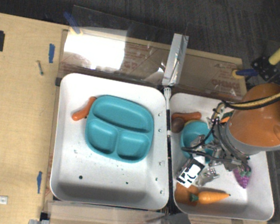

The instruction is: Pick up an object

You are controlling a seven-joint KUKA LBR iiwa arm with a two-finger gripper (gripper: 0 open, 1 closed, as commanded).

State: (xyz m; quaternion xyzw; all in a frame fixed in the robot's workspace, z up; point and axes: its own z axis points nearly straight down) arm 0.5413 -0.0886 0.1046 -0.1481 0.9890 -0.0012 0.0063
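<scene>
Orange-banded arm (258,120) reaches in from 3 o'clock, low over the right bin (266,201), gripper (213,153) down among the clutter at that bin's centre. Cannot tell how the gripper is set; wrist hardware and cables block it, nothing clearly held. Candidate objects in the right bin: teal cup (194,133) at about 10 o'clock of the gripper, touching or just beside it; brown piece (184,120) at the bin's 11 o'clock corner, beside the cup; black-and-white tagged item (191,173) just below the gripper at 7 o'clock; orange carrot (208,196) lying flat along the 6 o'clock wall; purple grape-like thing (244,176) at 4 o'clock. Left bin (66,171) holds a teal divided plate (119,126) with an orange piece (81,111) at its 9 o'clock edge, well apart from the arm. Judgement: step is descent/grasp on the cup or tagged item. To do well: centre on one object, not the gap between cup and tag; close only once seated low; lift straight up so neighbours aren't dragged. Risk: cup's round wall slipping out.
</scene>
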